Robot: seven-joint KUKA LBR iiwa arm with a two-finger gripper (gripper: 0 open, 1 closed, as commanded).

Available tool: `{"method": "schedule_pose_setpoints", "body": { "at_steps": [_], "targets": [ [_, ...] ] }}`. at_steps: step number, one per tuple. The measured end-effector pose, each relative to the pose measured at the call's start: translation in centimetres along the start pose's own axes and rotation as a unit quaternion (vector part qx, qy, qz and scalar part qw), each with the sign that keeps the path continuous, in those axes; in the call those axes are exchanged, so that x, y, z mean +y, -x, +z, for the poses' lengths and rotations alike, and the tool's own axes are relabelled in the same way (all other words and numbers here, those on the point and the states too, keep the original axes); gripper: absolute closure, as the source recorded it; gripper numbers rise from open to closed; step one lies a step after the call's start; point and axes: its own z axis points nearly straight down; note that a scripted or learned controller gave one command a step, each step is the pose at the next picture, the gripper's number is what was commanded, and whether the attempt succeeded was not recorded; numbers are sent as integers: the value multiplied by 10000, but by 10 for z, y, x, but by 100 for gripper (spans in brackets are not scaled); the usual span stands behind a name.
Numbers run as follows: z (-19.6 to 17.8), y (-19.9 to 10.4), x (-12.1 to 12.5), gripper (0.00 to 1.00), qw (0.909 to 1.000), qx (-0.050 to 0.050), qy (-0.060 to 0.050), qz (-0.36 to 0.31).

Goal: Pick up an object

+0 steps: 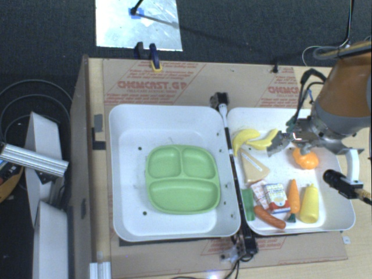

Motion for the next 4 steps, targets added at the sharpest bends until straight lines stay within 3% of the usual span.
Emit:
{"method": "schedule_pose_setpoints", "body": {
  "at_steps": [1, 2, 3, 4],
  "targets": [
    [117, 49, -18, 0, 10000, -2, -54, 38],
    [53, 102, 63, 0, 10000, -38, 65, 0],
    [143, 110, 44, 0, 10000, 3, -23, 19],
    [139, 50, -2, 0, 10000, 4, -20, -8]
  ]
}}
